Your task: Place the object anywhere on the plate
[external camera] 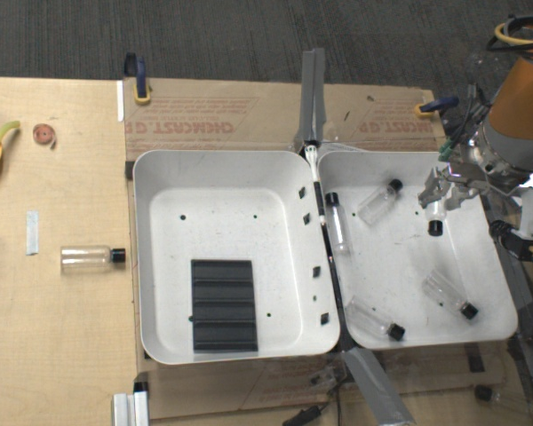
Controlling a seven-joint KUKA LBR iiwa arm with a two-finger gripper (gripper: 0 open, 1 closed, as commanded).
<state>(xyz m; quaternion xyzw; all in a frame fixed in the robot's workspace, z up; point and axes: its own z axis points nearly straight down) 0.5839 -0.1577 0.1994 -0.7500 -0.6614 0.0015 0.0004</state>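
A black ribbed plate (222, 306) lies flat in the left white bin (160, 238), near its front. My gripper (437, 199) hangs over the far right part of the right bin (489, 327). It is shut on a small clear vial (433, 216), which hangs downward from the fingers with its black cap at the bottom. The vial is above the bin floor and well to the right of the plate.
Several more clear black-capped vials lie in the right bin: one (377, 204) at the back, one (335, 224) along the left wall, one (380, 324) at the front and one (450, 293) at the right. A clear bottle (91, 256) lies on the bench left of the bins.
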